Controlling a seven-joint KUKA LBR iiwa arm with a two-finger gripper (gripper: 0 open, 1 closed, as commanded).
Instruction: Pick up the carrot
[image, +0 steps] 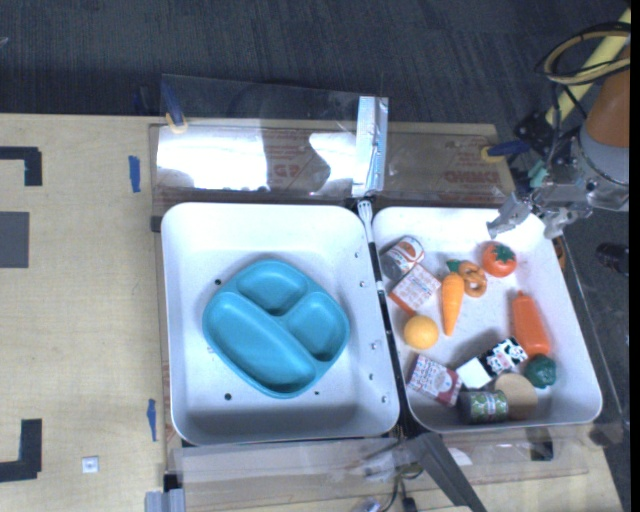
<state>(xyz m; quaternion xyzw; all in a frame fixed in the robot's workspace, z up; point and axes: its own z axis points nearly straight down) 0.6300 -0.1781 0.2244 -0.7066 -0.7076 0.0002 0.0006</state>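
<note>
The carrot (452, 302) is a small orange cone with a green top, lying in the right bin (580, 400) near its middle, tip pointing toward the front. My gripper (526, 224) hovers over the bin's far right corner, above and to the right of the carrot and clear of it. Its fingers are open with nothing between them. A red tomato (500, 259) lies just below the gripper, between it and the carrot.
Crowded around the carrot are a can (403, 254), a small carton (415, 290), a yellow ball (421, 331) and a longer red-orange vegetable (530, 322) with a green end. Boxes and a bottle (486, 404) fill the front. The left bin (190, 400) holds a blue divided plate (277, 325).
</note>
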